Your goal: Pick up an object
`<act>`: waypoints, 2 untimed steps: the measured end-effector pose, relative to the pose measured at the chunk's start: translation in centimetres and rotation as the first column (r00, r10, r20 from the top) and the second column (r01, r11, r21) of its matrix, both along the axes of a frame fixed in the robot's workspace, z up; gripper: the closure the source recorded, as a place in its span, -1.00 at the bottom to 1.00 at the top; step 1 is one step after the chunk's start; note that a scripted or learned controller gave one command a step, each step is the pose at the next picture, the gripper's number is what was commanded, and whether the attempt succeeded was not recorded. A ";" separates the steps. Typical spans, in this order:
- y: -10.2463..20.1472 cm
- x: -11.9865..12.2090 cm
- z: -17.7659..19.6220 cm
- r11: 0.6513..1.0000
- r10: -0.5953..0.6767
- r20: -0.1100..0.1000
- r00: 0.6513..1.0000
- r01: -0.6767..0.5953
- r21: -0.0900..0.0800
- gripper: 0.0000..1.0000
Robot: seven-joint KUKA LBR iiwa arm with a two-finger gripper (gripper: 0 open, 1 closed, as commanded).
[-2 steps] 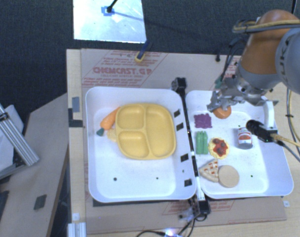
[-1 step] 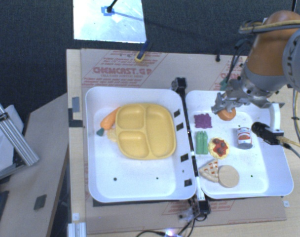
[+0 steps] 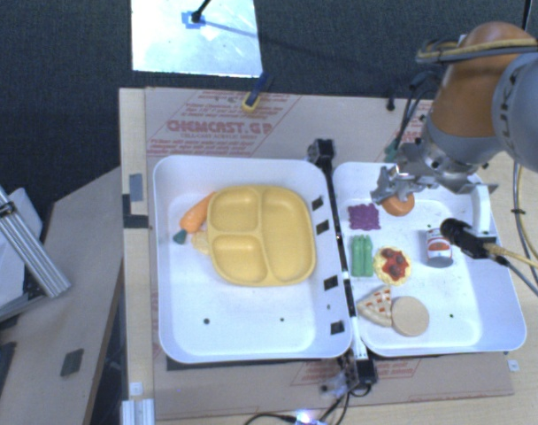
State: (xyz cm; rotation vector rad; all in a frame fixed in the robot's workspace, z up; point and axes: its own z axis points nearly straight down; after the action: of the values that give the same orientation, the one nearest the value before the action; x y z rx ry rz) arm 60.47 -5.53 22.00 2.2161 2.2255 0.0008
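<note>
Hovering: fingers (image 3: 391, 187) | orange toy (image 3: 399, 204) just beside, right bin (image 3: 481, 326)

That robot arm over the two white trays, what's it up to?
The arm's hand is down at the back of the right bin, right by an orange toy food piece. I can't tell if it has hold of it. Other toy foods lie there: a purple piece, a green one, a pizza slice. The left bin holds a yellow divided plate and a carrot.
</note>
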 end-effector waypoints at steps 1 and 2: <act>-0.1 -0.6 1.3 1.000 -0.002 0.001 1.000 0.002 0.001 1.00; 0.3 -0.6 0.2 1.000 -0.001 0.000 1.000 0.001 0.000 1.00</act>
State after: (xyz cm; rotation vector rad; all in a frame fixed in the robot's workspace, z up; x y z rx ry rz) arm 59.88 -5.27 22.24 2.2172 2.2248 0.0003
